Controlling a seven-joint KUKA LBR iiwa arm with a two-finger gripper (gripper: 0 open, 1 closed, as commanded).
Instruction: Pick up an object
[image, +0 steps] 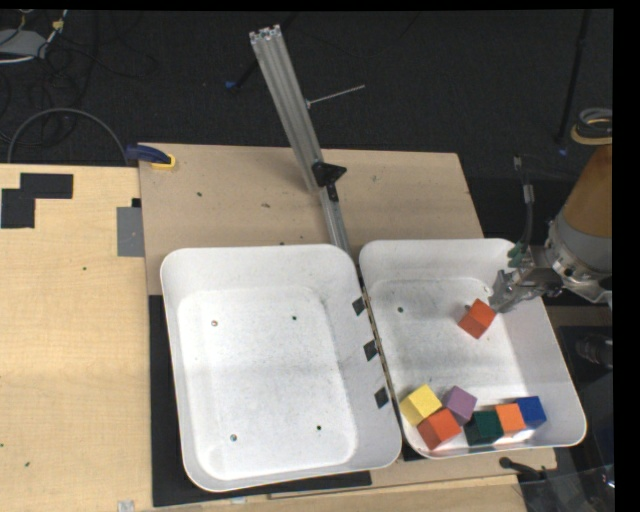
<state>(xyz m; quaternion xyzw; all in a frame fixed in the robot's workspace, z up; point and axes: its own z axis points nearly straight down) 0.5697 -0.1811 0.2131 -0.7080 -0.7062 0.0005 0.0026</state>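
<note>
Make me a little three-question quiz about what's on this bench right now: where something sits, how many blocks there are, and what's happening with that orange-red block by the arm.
1. Where is the cluster of blocks?
A. Near corner of the right bin
B. Middle of the left bin
C. On the wooden bench

2. How many blocks lie in that cluster?
A. Two
B. Six
C. Nine

3. The orange-red block near the fingers is:
A. Stacked on the cluster
B. Apart from the cluster, tilted, right at the fingers
C. In the left bin

Answers: 1 A, the cluster sits along the right bin's near edge. 2 B, yellow, purple, red, green, orange, blue. 3 B, the orange-red block sits tilted at the gripper, well away from the others.
</note>
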